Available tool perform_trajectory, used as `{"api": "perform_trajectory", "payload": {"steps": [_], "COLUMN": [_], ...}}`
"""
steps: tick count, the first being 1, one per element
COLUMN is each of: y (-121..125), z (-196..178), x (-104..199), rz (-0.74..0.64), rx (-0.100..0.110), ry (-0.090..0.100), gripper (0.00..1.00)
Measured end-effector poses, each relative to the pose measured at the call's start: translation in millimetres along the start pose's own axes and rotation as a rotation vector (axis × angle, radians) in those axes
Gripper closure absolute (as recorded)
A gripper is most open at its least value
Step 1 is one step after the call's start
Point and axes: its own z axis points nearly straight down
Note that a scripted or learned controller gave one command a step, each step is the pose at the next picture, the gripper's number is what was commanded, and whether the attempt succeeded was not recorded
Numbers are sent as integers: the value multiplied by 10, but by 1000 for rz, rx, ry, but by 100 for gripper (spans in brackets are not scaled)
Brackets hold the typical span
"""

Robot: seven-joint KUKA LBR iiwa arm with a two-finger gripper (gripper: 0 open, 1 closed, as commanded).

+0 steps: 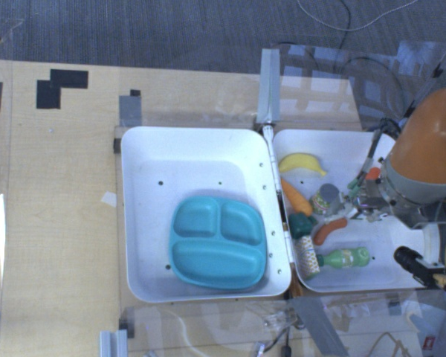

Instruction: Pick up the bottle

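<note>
- The bottle [345,258], green with a pale label, lies on its side near the front wall of the right bin [372,141], untouched.
- The pincer [362,199] hovers above it near a sausage [329,230]; the view is cluttered there, so I cannot tell how it is set.
- Judging by this, nothing is grasped yet: descent, grip and lift remain.

Green bottle [347,258] with a pale label; at its 11 o'clock a yellow banana [302,163], orange carrot [295,197], perhaps a grey can [327,196]; at 9 o'clock a teal divided plate [218,242] in the white bin [145,199]
</note>
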Motion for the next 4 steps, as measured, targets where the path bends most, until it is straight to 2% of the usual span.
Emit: {"api": "perform_trajectory", "payload": {"steps": [1, 2, 3, 4], "y": [-90, -56, -81, -52], "z": [712, -265, 922, 800], "x": [74, 199, -223, -210], "rz": [-240, -196, -807, -806], "rx": [-3, -4, -15, -23], "ry": [0, -1, -3, -5], "gripper": [0, 0, 0, 100]}}
